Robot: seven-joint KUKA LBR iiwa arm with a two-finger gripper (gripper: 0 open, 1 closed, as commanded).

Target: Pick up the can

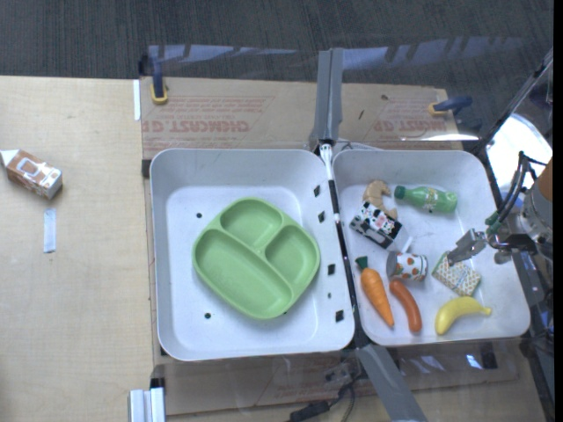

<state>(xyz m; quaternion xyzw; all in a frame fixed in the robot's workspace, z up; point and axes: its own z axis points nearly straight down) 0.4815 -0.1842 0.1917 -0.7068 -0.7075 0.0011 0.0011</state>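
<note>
Right bin (pixel 493 178) w/ can (pixel 408 265), carrots, banana; left w/ green plate (pixel 256 258); fingers (pixel 464 250) open, empty.

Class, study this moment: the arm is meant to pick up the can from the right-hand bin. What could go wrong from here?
1. The can sits crowded: a carrot and a red sausage-like piece lie just beside it, so descending fingers may hit or grab a neighbour.
2. The gripper hovers nearer the patterned packet than the can, so it might close on that instead.
3. The can looks small and tilted, so it may slip or roll.
</note>
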